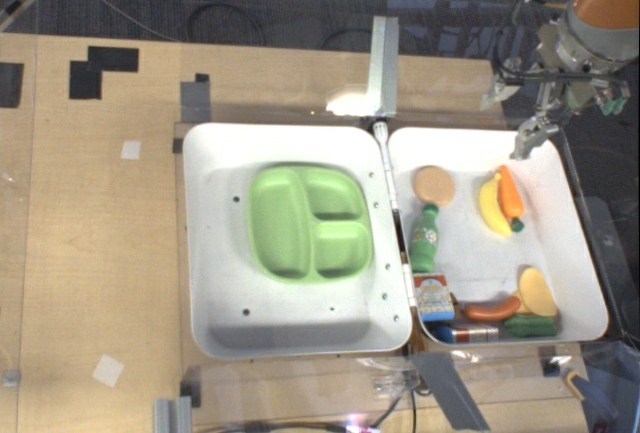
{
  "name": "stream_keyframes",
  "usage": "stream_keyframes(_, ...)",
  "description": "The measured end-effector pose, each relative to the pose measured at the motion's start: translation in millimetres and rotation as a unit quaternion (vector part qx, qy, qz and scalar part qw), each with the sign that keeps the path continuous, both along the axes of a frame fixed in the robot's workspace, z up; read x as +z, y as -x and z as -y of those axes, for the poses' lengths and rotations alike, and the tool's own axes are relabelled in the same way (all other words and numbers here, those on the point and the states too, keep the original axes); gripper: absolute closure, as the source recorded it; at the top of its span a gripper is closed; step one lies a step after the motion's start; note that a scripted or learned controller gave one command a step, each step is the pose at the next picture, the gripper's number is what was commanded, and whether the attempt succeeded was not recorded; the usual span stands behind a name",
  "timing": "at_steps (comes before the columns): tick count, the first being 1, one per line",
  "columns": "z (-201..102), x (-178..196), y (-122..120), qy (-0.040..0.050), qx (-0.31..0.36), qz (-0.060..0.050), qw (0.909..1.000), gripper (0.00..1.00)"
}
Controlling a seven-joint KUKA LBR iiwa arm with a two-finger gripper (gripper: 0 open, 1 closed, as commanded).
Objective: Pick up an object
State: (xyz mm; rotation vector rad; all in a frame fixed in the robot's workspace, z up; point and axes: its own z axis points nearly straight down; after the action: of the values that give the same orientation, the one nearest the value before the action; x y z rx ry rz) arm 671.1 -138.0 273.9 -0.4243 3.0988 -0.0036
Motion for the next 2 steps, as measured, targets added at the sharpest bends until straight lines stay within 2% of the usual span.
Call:
stream_keyframes(1, 15.7, -147.8, 15.7, -0.0003, 0.119, -0.006, 0.9928, 0.0)
stream_keyframes(2, 35.0, -184.8, 58.6, 0.0012, 0.061, 0.0, 0.9981, 0.0)
